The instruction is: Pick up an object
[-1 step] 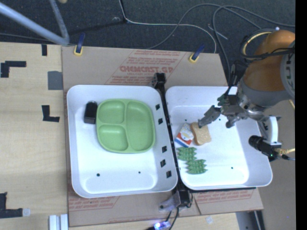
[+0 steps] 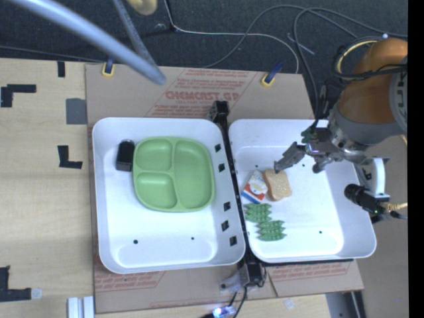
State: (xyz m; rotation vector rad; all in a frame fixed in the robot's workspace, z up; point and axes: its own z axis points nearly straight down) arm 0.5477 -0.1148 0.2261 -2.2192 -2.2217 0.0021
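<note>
Gripper (image 2: 303,159) hangs over the right bin (image 2: 344,244) with fingers spread wide, holding nothing. Bread slice (image 2: 277,185) lies just left and near of it, beside a small packet (image 2: 256,188); green pods (image 2: 264,221) lie nearer.

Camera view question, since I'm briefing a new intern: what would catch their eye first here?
Probably the green divided plate in the left bin, bright against the white, with a small black object at its left edge. Next, the grey and orange arm reaching in from the right, its claw open above the bread slice, small packet and green pea pods in the right bin.
</note>
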